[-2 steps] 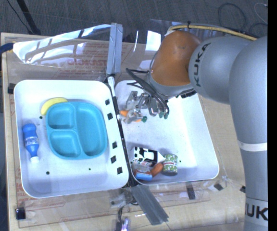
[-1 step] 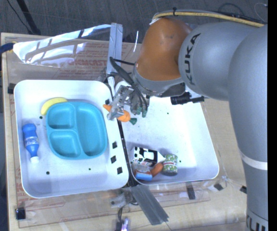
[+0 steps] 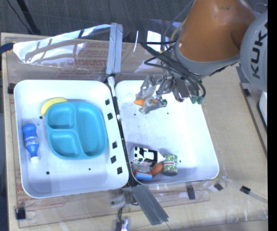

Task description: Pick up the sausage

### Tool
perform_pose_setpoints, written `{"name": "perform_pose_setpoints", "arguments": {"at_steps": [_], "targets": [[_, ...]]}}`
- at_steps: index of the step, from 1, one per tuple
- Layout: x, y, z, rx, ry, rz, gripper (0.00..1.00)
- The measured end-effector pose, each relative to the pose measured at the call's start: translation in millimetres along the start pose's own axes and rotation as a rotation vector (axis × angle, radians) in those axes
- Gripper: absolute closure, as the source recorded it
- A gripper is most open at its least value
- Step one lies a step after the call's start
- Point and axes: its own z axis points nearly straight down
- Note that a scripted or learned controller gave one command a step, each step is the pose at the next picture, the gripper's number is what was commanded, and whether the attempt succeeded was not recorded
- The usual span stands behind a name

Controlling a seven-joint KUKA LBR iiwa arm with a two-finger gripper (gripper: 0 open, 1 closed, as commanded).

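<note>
While the grey arm with its orange band is reaching in from the upper right of the frame, the gripper is hanging low over the upper part of the right bin. A small orange thing is showing at its fingertips, but whether the fingers are closed on it, or how far apart they are standing, cannot be told from this angle. That orange piece may be the sausage, though it is too small to name with confidence.

Toward the bottom of the right bin, a heap of small items is lying pushed against the near wall: a black-and-white card, a green can and an orange-red piece that could equally be the sausage. Crowded together like this, they are leaving little room for fingers to slip beside any one of them.

In the left bin, a blue divided tray is sitting in the middle, partly covering a banana, with a blue bottle lying just beside it at the left.
</note>
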Motion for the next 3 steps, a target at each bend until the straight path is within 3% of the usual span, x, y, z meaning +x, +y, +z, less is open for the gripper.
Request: {"name": "perform_pose_setpoints", "arguments": {"at_steps": [1, 2, 3], "targets": [[8, -8, 93, -0.002, 0.009, 0.138, 1.0], [-98, -14, 141, -0.001, 0.009, 0.347, 1.0], [-26, -38, 140, 0.0, 0.011, 0.553, 1.0]]}}
